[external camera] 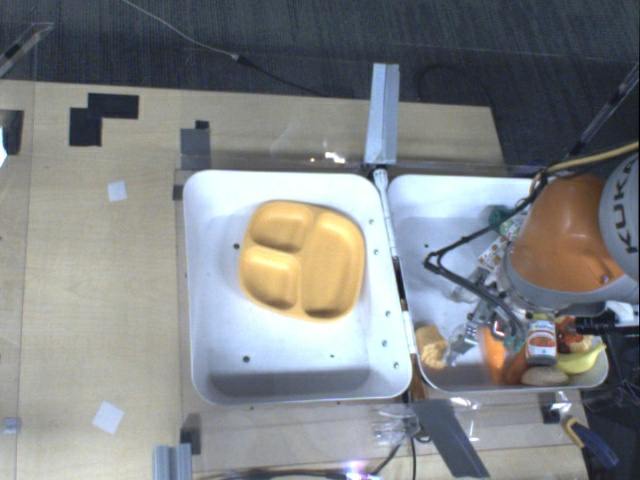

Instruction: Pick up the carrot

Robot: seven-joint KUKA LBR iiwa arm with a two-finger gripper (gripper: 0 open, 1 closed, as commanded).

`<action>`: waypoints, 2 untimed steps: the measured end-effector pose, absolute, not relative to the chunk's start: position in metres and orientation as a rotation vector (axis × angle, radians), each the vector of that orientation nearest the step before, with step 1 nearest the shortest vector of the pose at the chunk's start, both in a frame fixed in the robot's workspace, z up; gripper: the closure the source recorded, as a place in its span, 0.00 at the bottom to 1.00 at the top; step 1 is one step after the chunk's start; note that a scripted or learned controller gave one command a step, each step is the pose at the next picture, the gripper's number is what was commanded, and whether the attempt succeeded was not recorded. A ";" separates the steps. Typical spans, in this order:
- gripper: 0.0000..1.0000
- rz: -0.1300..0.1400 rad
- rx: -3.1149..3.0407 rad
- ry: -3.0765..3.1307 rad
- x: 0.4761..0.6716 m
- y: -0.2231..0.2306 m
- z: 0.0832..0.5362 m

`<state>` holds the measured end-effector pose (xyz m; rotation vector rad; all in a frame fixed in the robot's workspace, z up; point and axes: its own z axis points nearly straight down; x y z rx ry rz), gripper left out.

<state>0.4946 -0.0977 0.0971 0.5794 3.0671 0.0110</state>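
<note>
Carrot point(497, 354): orange, in the right bin point(440, 218), near its front wall, standing among a cluster of small goods. My gripper point(470, 336) sits just left of it, low over the bin floor; whether it touches the carrot I cannot tell.

My jaws: too small and too crowded by wiring to read, so I cannot tell whether they stand open or closed, and nothing shows plainly between them.

Bottle point(541, 340): small, red label, white cap, just right of the carrot.

Banana point(583, 360): yellow, at the bin's front right corner, beside the bottle.

Potato point(544, 376): pale brown, against the front wall, below the bottle.

Yellow lump point(432, 346): crumbly, at the front left corner of the right bin, left of my gripper.

My arm point(570, 238): orange band over the right bin's right half, black cables looping out to its left.

Left bin point(215, 298): white, touching the right bin along one side.

Tray point(302, 258): yellow, three compartments, lying in the left bin toward its back, well apart from the carrot.
</note>
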 end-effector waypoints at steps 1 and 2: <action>0.00 0.002 0.636 3.053 0.495 -0.094 0.097; 0.00 0.007 0.760 3.026 0.494 -0.097 0.097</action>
